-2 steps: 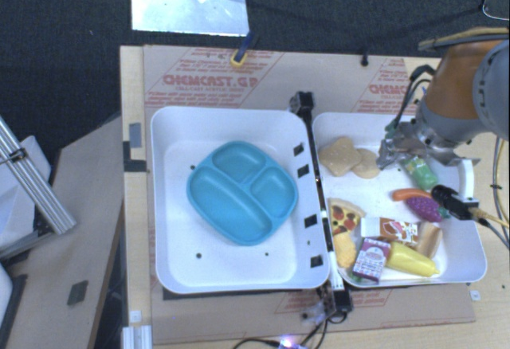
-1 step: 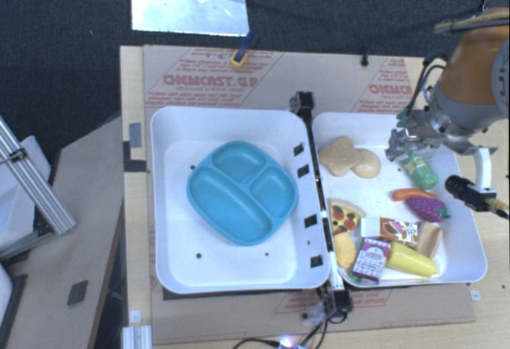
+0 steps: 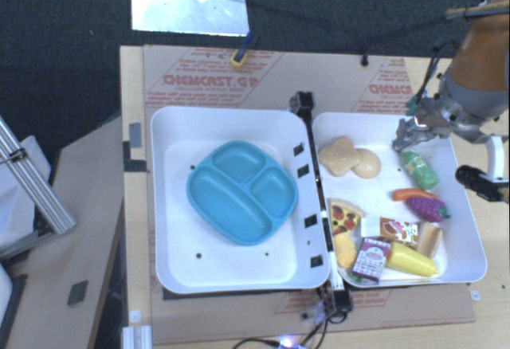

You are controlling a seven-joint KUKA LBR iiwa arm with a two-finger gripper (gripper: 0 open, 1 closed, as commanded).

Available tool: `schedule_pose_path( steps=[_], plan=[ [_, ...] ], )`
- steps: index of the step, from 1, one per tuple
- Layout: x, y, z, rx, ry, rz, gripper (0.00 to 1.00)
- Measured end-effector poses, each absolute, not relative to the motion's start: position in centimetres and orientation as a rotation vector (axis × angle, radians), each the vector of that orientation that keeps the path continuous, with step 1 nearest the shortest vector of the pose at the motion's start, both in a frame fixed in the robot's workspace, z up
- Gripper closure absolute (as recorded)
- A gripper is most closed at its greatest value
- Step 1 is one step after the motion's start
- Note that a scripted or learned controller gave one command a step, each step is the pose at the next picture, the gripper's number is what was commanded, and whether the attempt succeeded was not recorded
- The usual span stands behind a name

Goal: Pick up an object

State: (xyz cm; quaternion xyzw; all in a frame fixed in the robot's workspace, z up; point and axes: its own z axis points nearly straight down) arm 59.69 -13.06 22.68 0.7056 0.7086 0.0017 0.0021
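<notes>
— Which object is best placed to be picked?

— The green bottle (image 3: 419, 170) is judged the likeliest. It is seen lying in the right bin (image 3: 470, 240), just below the gripper (image 3: 412, 135) and a little toward the arm's side, with its long axis slanted down and away from the fingertips.

— And the gripper's state?

— Nothing is seen held between its fingers; whether they are spread or closed cannot be told.

— What lies beyond the bottle?

— Farther below the gripper, an orange carrot (image 3: 408, 194) and purple grapes (image 3: 429, 208) are found side by side. Beside the gripper, away from the arm, a tan bread piece (image 3: 348, 157) rests. Well beyond, the blue divided plate (image 3: 241, 191) sits in the left bin (image 3: 171, 180).

— So the move turns on?

— A short descent, probably with the wrist turned across the bottle's axis.
</notes>
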Motion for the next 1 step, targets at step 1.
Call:
schedule_pose_path(
  steps=[1],
  plan=[
    [57.76, -7.96, 23.63, 2.214, 2.23, 0.002, 1.0]
  ],
)
